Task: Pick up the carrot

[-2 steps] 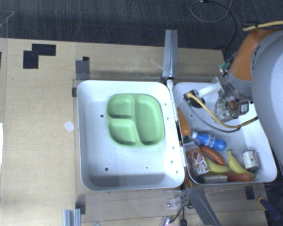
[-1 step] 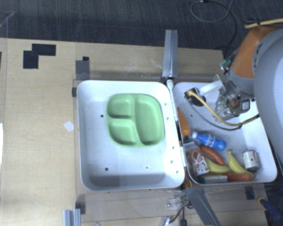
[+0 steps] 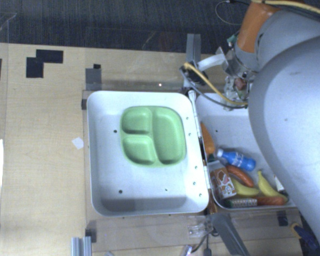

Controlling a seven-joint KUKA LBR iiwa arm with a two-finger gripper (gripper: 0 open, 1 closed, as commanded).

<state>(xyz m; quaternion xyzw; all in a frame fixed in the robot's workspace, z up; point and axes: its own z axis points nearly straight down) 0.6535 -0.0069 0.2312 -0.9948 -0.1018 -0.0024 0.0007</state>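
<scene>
gripper [image 3: 236, 85] sits at the upper right of the frame, above the far end of the right bin [image 3: 224, 122], mostly tangled in cables and hidden behind the grey arm [image 3: 290, 100]; whether it is open or closed, and whether it has hold of anything, cannot be told. carrot [image 3: 206, 137] lies lower in the frame, well apart from the gripper, along the right bin's left wall, long axis running up and down. below it lie a blue bottle [image 3: 236, 159], a banana [image 3: 268, 185] and other small items, partly covered by the arm. left bin [image 3: 101, 143] at centre frame holds a green divided tray [image 3: 152, 135]
</scene>
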